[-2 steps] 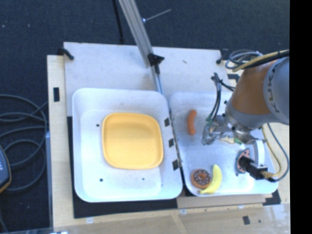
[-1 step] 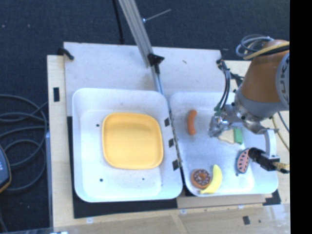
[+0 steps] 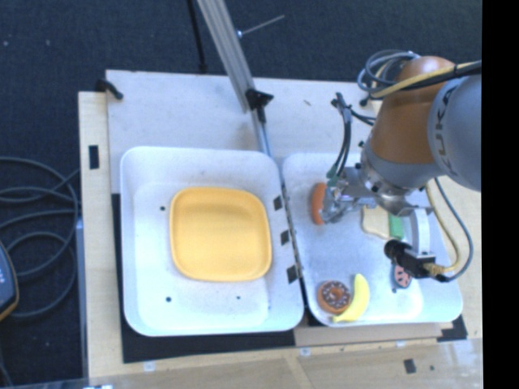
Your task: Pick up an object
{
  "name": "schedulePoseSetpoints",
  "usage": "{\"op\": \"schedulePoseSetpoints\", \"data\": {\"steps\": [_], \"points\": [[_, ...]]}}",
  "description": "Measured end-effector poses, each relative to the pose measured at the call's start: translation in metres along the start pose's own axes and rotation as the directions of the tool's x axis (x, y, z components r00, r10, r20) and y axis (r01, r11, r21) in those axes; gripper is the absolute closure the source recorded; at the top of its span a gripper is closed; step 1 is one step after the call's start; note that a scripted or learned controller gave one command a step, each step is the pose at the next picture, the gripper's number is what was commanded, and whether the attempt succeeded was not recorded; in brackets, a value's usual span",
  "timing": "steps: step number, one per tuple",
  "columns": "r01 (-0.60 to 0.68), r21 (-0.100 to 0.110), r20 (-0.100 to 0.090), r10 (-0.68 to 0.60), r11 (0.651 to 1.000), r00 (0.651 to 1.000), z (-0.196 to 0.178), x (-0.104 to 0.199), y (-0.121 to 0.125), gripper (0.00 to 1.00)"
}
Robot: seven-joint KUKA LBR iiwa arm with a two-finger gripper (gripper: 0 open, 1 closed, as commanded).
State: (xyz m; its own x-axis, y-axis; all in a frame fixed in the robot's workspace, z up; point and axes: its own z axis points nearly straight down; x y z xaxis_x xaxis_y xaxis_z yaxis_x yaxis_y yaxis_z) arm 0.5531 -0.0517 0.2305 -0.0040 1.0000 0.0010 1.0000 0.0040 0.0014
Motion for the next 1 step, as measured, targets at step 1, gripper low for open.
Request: {"op": "schedulePoseSetpoints", "data": {"steps": [1], "points": [[0.001,0.001,0.000,-0.001,1.000,1.000,0.0066,0.0545,0.0190,1.00]]}}
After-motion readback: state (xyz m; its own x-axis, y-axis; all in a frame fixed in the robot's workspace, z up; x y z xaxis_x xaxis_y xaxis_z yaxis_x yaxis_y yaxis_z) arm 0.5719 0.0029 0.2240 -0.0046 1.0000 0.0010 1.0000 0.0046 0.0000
